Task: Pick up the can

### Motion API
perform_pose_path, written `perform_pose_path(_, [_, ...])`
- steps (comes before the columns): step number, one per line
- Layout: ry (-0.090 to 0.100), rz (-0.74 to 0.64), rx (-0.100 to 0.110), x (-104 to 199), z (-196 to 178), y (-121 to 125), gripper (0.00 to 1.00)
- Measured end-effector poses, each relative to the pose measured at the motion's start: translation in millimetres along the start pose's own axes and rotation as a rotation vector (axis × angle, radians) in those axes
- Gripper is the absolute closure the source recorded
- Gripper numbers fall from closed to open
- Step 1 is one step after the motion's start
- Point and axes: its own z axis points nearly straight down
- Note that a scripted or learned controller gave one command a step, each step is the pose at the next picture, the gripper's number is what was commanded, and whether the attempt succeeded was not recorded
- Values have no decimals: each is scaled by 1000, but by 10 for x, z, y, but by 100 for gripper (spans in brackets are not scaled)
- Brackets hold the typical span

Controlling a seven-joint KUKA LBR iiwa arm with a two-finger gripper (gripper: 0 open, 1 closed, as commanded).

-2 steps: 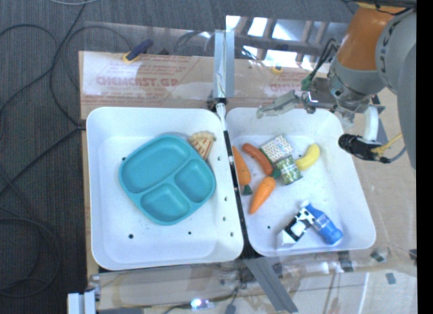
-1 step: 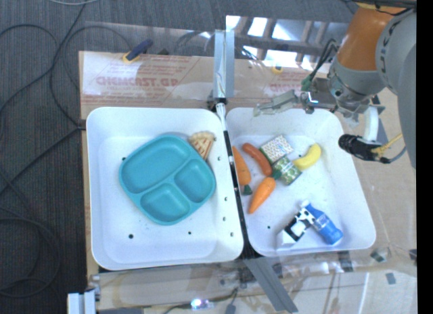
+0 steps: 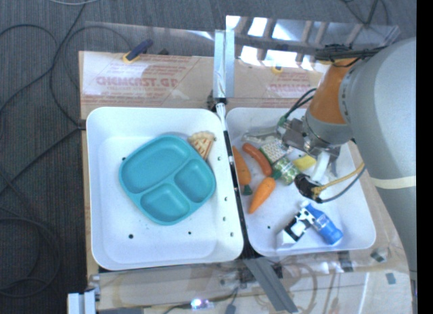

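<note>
In the left white bin (image 3: pixel 101 191) I see a teal divided plate (image 3: pixel 168 178) lying flat near the middle, and a waffle-patterned tan cone piece (image 3: pixel 201 143) sits just beside the plate's upper right edge. The right white bin (image 3: pixel 358 228) holds an orange carrot (image 3: pixel 262 193) lying at a slant near its centre, a second carrot (image 3: pixel 241 168) along the bin's left wall, and a red-orange sausage shape (image 3: pixel 258 158) just above and between them. Beyond both bins, toward the top of the frame, I see a brown cardboard sheet (image 3: pixel 149 86) with faded red lettering, and a small blue and yellow object (image 3: pixel 138 50) rests near its upper left corner.
</note>
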Motion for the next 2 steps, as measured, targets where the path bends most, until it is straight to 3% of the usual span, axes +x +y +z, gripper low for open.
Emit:
perform_pose_path(1, [-3, -2, 2, 0, -88, -5, 100])
perform_pose_path(2, [-4, -2, 2, -1, -88, -4, 0])
